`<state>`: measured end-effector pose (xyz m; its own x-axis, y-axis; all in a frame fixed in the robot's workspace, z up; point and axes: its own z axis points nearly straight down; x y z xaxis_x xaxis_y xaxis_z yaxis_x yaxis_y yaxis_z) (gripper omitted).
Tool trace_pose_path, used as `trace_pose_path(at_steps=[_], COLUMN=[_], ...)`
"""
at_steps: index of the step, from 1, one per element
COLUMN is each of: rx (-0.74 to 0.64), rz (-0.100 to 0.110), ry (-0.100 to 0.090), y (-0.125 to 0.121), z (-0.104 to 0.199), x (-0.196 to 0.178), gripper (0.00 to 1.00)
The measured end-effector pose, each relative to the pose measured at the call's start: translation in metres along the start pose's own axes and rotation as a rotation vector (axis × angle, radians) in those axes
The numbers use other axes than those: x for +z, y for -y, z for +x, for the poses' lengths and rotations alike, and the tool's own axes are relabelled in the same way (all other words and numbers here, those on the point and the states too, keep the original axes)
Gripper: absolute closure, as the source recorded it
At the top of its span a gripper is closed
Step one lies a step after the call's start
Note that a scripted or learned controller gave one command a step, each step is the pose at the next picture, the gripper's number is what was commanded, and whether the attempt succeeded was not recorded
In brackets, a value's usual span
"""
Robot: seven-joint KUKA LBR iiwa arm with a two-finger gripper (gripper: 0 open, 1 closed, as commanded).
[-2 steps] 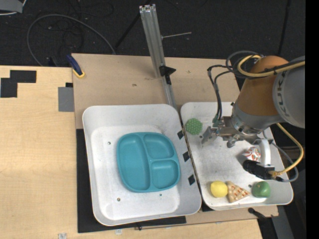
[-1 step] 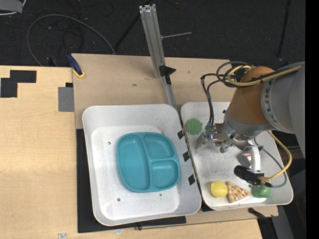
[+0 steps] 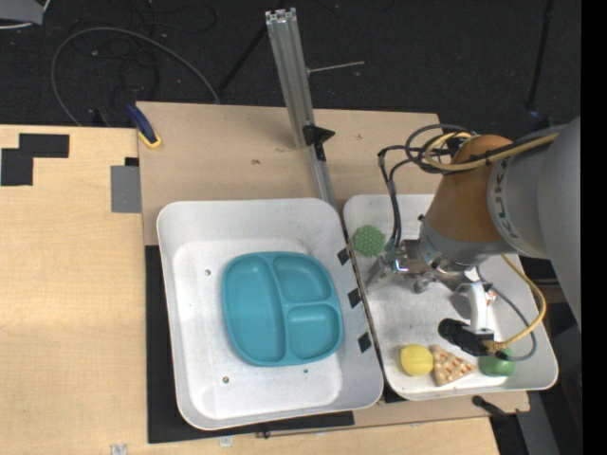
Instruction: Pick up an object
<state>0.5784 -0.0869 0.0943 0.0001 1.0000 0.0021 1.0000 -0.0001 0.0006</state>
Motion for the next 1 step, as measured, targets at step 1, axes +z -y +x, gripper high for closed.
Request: trace_pose_path(at_steps=[1], rx=[0.003], rz=[-0.009], ry=[-0.004], y=[-0.0023], z=[0.0017], x=[-0.0112], gripper=[1.0])
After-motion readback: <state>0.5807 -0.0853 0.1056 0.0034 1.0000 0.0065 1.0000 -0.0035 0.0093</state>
